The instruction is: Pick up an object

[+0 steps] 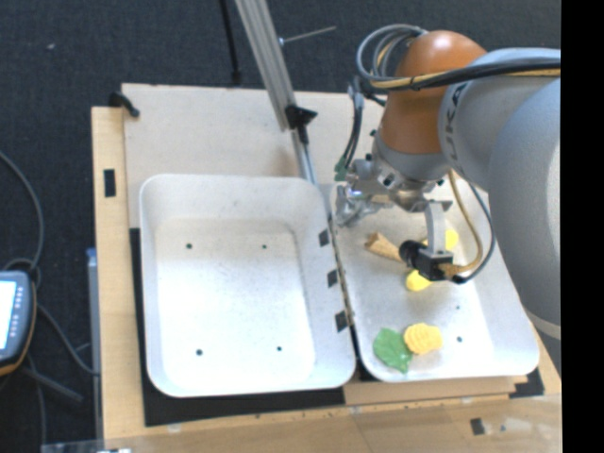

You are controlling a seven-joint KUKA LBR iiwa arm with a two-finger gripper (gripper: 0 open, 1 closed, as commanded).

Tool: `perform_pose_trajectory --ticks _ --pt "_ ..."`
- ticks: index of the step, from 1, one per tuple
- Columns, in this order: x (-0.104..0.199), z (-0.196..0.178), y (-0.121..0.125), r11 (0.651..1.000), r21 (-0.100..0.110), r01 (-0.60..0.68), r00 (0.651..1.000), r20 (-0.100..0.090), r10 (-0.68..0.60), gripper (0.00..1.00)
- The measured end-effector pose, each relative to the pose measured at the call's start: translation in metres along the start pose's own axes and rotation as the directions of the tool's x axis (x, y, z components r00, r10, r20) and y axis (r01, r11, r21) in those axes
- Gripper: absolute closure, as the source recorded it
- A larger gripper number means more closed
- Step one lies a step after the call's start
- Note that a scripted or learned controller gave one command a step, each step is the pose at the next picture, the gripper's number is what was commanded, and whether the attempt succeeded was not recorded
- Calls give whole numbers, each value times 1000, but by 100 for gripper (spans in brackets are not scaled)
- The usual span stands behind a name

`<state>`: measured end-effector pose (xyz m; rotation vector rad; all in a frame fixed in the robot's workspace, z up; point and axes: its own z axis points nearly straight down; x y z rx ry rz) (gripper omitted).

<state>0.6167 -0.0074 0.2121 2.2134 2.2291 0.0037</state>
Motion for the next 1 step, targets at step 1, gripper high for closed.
perform_pose_trajectory --ticks 1 --pt "51 -3 12 1000 0 0 1000 0 0 100"
